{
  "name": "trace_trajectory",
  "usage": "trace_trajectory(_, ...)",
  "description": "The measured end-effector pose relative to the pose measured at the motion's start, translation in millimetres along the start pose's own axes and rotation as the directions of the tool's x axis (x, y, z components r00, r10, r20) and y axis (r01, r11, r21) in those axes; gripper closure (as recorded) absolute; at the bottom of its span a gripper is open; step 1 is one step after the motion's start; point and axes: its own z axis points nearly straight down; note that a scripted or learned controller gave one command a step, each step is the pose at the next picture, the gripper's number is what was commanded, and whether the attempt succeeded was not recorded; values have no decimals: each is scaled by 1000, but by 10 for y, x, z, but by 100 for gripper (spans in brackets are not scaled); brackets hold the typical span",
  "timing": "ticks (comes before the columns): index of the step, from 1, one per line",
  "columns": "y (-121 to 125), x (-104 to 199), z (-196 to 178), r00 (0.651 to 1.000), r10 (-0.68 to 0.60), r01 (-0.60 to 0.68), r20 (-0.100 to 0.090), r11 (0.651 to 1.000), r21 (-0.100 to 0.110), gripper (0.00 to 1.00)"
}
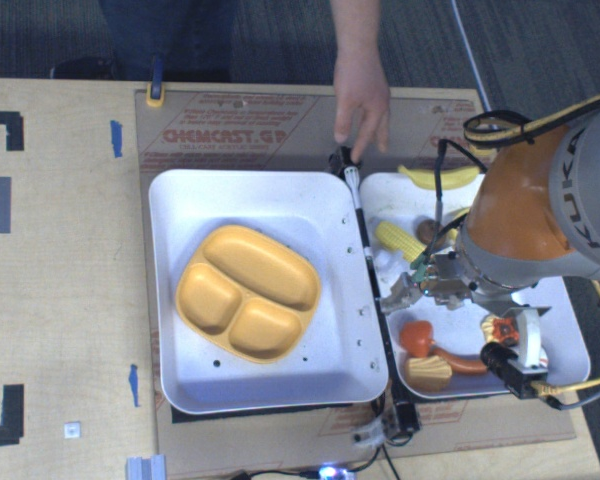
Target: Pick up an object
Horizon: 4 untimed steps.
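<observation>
Yellow plastic fills the middle of the left bin (pixel 170 208): a three-part tray (pixel 248 290) lies there, tilted, its long part toward the upper right. The right bin (pixel 570 343) sits just beside it at the right of the frame, and the grey arm (pixel 525 208) with its orange band covers much of that bin from above. The gripper (pixel 405 290) points left at the bin's left side, low over the floor near the dividing wall; whether it is released or clenched I cannot tell, and nothing is seen in its grasp. Just above it lies a corn cob (pixel 398 237), with a small brown thing beside it, half hidden. A banana (pixel 435 177) lies at the bin's upper edge, partly under the arm. Below the gripper, a red tomato (pixel 416 338) touches a long orange-red piece (pixel 462 364), and a pale yellow ridged toy (pixel 429 371) rests at the lower left corner. A person's hand (pixel 362 118) hangs down at the top centre, fingers near the black clip (pixel 342 158) where the bins meet. Both bins stand on cardboard (pixel 230 128) over a wooden bench (pixel 60 268).
</observation>
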Motion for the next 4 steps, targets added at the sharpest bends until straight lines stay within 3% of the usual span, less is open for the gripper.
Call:
trace_trajectory(1, 6, -758, 237, 1000, 1, -1, 0, 1000, 3, 0)
trace_trajectory(2, -19, -757, 985, 1000, 0, 0, 0, 1000, -2, 0)
trace_trajectory(3, -6, -765, 878, 1000, 1, -1, 3, 1000, -7, 100)
trace_trajectory(4, -6, -765, 879, 1000, 2, -2, 3, 1000, -7, 0)
